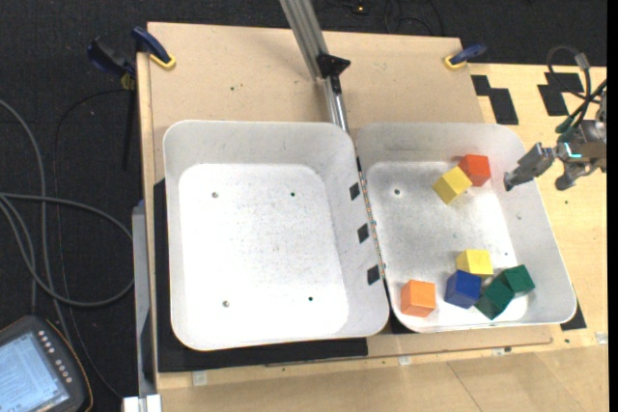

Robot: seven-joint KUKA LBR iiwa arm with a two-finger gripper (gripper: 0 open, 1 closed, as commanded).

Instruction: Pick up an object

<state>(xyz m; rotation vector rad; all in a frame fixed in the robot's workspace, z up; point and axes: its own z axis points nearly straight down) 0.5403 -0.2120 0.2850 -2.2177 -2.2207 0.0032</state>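
Pincer (541,164) sits at the 3 o'clock edge of the frame, just outside the right bin's (536,217) rim – whether it is spread or pressed together I cannot tell; it reads as a blurred grey shape with nothing visible between its tips.

Candidate objects all lie in the right bin, in two clusters:
- 1 o'clock of the bin: red cube (475,169) and yellow cube (451,185), touching or nearly so, yellow one tilted.
- 5–6 o'clock: orange cube (418,296), blue cube (463,288), a second yellow block (474,261) and green blocks (506,289) – packed close, edges touching, green ones against the bin wall.

Left bin (256,227) lies at 9 o'clock on the counter (406,63), presumably the drop side.

Judgement: arm parked off the rim likely keeps the camera's look at the bin unblocked before a try. Red/yellow pair is nearest the pincer and less crowded – the easier pick. The lower cluster gives little room for fingertips; the orange cube, standing slightly apart, is its best option.
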